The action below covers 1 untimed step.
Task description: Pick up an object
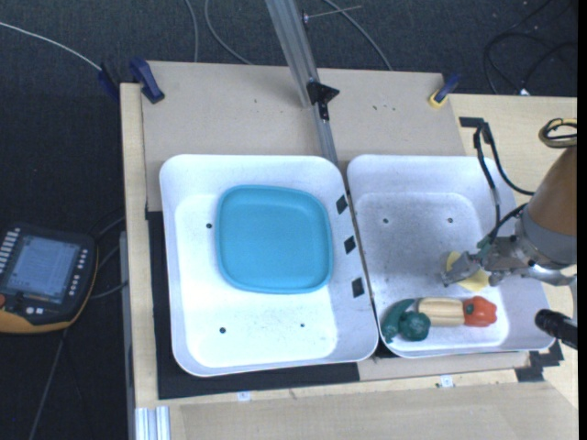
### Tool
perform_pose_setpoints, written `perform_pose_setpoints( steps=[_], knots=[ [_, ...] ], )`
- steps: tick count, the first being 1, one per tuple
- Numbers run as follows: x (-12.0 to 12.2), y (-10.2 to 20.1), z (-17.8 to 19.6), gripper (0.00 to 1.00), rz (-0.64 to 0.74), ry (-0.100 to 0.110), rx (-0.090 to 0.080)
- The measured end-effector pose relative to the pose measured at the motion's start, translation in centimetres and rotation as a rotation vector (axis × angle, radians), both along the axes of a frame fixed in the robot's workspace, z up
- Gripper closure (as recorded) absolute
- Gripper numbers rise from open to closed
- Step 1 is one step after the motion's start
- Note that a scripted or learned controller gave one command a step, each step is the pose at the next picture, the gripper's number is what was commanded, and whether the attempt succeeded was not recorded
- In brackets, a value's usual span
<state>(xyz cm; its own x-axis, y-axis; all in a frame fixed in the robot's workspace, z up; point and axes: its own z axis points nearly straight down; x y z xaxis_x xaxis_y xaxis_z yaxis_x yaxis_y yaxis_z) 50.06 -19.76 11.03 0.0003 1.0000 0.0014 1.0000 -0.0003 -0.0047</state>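
Yellow object (456, 266) in right bin (404, 186), small, beside gripper (477, 266) | fingers state: cannot tell | toy vegetables (440, 314): green, tan, red, by near wall | blue plate (274, 238) smooth, rounded-square, left bin (183, 273) | no legible writing

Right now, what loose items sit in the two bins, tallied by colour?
Blue: 1, the plate in the left bin
Green: 1
Tan: 1
Red: 1
Yellow: 1, beside the pincer
Total: 5
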Motion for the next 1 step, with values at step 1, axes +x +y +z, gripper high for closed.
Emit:
perform_pose_setpoints(
  steps=[1],
  knots=[
    [0.18,-0.01,1.31,1.00,0.001,-0.006,-0.001]
  ],
)
